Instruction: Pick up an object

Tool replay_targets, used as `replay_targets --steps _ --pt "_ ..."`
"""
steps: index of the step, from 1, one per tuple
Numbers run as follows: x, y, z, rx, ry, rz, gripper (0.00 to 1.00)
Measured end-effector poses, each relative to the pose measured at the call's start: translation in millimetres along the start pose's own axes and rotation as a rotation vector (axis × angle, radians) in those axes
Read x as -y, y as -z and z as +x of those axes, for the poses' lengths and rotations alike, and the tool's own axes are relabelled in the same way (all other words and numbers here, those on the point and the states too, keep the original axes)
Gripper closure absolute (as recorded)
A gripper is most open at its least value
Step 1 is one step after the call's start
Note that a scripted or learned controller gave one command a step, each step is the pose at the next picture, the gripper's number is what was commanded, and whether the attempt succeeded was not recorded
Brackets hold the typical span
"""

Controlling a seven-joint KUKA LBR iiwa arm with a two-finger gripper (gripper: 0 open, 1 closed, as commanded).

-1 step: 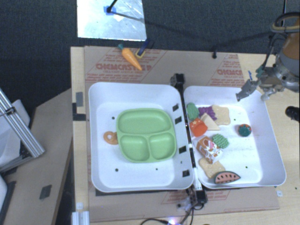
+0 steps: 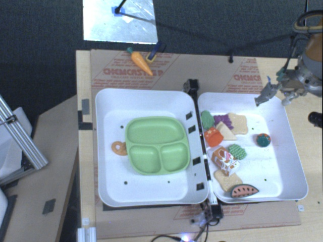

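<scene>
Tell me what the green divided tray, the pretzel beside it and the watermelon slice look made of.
Green divided tray: likely molded plastic, matte, uniform color with soft rounded edges. Pretzel: probably plastic toy food, too small to be sure. Watermelon slice: apparently painted plastic or wood, flat with seed marks.

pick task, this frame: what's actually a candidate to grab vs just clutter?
In play:
gripper, fingers spread, above the right bin's far edge
toy food in that bin: watermelon slice, toast, grapes, teal ball, frosted cake piece

Lying about:
green divided plate and pretzel in left bin
carrot on the board behind
foil sheet
</scene>
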State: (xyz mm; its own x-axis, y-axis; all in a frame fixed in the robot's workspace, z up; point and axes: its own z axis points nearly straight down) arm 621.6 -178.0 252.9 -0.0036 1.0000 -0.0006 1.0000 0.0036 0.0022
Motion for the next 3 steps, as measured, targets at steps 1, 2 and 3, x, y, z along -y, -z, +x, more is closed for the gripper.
replay_targets --steps 1,2,3 --pt "-6 -44 -2 0.000 -0.001 0.003 0.00" --pt "-13 -100 -7 -0.001 -0.002 0.004 0.00" --pt "-13 -163 -8 -0.001 -0.002 0.004 0.00"
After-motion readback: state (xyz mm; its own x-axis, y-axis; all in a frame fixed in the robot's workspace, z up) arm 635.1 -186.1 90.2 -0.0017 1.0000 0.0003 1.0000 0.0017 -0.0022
